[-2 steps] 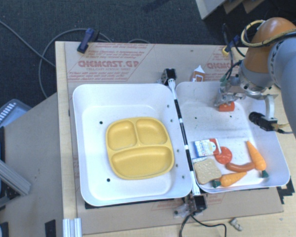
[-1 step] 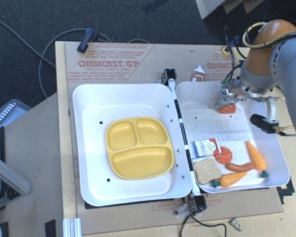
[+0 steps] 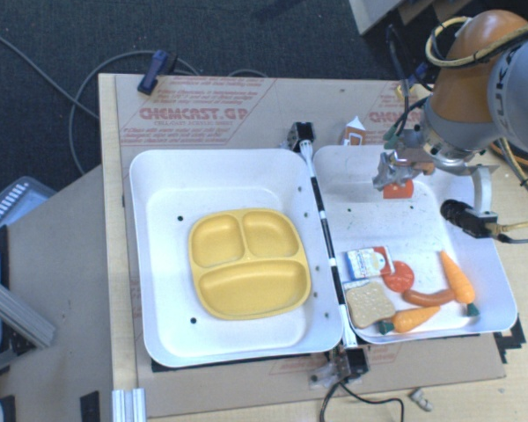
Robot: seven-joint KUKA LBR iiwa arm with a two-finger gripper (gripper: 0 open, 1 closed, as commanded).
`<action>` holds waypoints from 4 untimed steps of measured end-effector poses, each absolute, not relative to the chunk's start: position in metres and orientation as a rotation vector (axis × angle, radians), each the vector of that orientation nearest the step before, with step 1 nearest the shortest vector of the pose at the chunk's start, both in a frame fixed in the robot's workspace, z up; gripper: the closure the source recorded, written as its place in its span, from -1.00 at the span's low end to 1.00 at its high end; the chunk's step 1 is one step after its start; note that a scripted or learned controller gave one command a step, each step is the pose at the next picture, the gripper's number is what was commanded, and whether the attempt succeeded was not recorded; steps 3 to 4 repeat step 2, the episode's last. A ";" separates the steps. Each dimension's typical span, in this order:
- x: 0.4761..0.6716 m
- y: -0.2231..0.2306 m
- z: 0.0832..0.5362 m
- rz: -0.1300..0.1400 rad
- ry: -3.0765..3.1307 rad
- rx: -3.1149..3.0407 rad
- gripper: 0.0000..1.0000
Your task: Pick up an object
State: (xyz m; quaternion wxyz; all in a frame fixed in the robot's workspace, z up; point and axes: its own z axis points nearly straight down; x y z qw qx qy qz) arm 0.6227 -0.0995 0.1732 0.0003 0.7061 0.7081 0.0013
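My gripper [image 3: 392, 179] hangs over the far part of the right bin [image 3: 352, 170], just left of the grey arm's wrist. A small red block [image 3: 401, 189] sits right at its tip, partly covered by it. Whether the block is gripped or lies on the bin floor under the gripper is unclear. The other items lie at the near end of this bin: a blue and white carton [image 3: 366, 263], a red round piece [image 3: 399, 276], a brown sausage [image 3: 427, 296], two orange carrots [image 3: 458, 279] [image 3: 413, 319] and a slice of bread [image 3: 370, 304].
The left bin [image 3: 158, 236] holds a yellow divided plate [image 3: 246, 262] in its middle. A raised divider [image 3: 321, 222] separates the two bins. A blue clip [image 3: 155, 71] lies on the cardboard behind the left bin.
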 end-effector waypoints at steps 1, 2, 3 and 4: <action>0.582 -0.059 0.185 -0.001 2.225 2.222 1.00; 0.597 0.000 0.200 0.003 2.223 2.218 1.00; 0.597 0.000 0.200 0.003 2.223 2.218 1.00; 0.597 0.000 0.200 0.003 2.223 2.218 1.00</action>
